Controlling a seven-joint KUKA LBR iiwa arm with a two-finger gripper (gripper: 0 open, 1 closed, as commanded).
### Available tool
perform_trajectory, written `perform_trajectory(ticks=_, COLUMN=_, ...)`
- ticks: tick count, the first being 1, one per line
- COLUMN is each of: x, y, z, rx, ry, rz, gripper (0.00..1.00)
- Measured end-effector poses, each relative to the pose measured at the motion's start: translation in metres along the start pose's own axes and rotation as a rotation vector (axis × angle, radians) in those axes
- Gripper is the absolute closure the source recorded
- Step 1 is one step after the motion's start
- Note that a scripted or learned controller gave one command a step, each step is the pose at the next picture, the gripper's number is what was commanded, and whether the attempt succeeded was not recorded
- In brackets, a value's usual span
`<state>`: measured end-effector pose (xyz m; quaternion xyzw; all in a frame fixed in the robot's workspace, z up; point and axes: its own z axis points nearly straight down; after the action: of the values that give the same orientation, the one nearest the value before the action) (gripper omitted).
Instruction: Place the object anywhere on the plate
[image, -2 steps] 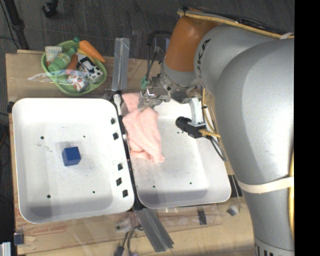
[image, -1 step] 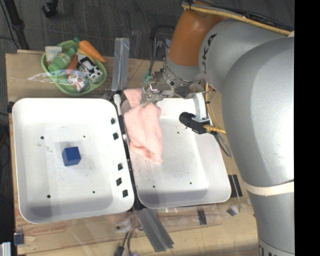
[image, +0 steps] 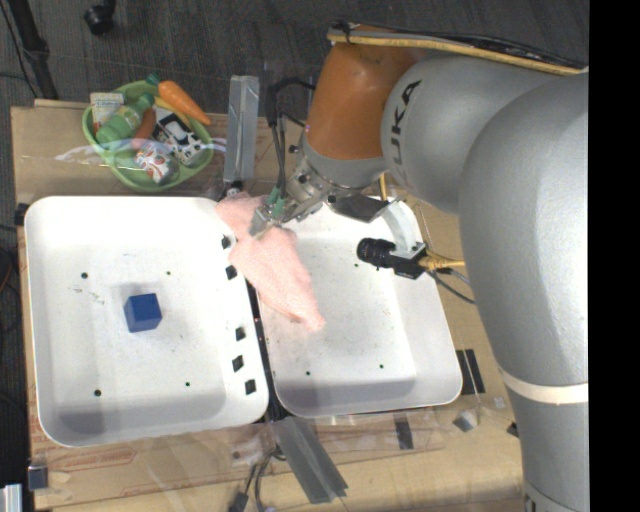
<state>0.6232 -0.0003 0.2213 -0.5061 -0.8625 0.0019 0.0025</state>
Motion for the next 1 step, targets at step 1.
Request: perform_trajectory(ticks=1, x=0.0510, y=0.0021, z=-0.0133, rx=-0.002, ry=-0.002, rz=-0.406, gripper=1.00)
